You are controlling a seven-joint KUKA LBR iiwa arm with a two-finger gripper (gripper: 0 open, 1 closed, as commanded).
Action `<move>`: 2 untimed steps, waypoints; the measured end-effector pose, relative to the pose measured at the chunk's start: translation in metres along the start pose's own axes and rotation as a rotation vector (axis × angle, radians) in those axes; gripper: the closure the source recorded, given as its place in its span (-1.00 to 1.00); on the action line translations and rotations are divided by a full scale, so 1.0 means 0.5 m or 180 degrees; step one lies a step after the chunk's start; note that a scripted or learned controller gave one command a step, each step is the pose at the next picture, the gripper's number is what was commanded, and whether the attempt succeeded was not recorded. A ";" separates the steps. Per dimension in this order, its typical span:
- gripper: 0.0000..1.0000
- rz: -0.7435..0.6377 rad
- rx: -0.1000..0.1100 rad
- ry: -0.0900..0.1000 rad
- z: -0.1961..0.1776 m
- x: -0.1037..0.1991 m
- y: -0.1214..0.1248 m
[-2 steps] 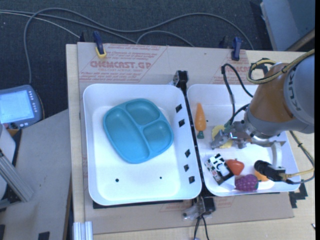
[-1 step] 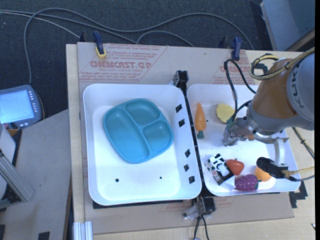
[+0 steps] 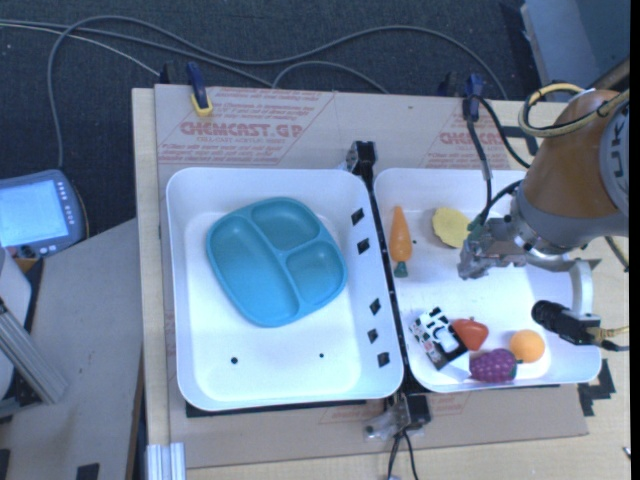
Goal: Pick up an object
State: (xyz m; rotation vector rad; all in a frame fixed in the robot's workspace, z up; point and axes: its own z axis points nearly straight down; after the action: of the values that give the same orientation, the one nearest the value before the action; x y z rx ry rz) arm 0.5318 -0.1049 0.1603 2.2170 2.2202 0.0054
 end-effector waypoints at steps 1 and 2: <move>1.00 -0.0002 -0.0001 0.0000 -0.090 0.011 0.002; 1.00 -0.0002 0.0006 0.0001 -0.130 0.012 0.004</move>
State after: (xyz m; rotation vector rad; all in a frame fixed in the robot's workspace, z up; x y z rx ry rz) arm 0.5335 -0.0990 0.2253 2.2176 2.2219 0.0035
